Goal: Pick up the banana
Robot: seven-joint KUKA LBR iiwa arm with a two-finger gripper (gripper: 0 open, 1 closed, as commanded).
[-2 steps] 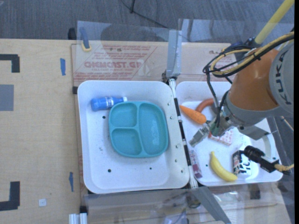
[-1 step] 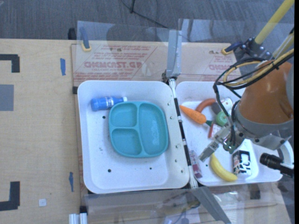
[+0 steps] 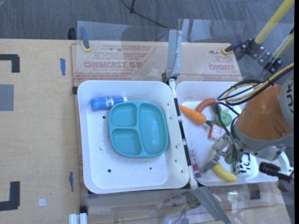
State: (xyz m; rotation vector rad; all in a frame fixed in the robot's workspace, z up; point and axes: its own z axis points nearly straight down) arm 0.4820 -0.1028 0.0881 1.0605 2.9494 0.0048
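The wooden bench (image 3: 32, 139) spreads wide and flat at left, bare but for strips of dark and blue tape. On it sit two shallow white bins, touching along a shared seam at centre. The left bin (image 3: 93, 171) is roomy: a glossy teal divided plate (image 3: 138, 128) with three compartments lies in its middle, with open white floor on every side. A blue bottle (image 3: 106, 101) lies on its side just beyond the plate's far-left corner.

The right bin (image 3: 189, 93) is the crowded one. The arm (image 3: 261, 120), its orange band showing above the grey wrist, hangs over the bin's right half and hides much of the floor. The gripper (image 3: 219, 154) sits low near the front rim, its metal fingers (image 3: 211, 162) slanting toward the seam; whether they are spread or pressed together cannot be told from here.

The banana (image 3: 224, 172), yellow and curved, lies on the floor at the near edge, just beside and in front of the gripper, not between the fingers. Farther back lie a smooth orange carrot (image 3: 193, 115) and a red curved piece (image 3: 205, 104), hard against the seam side.
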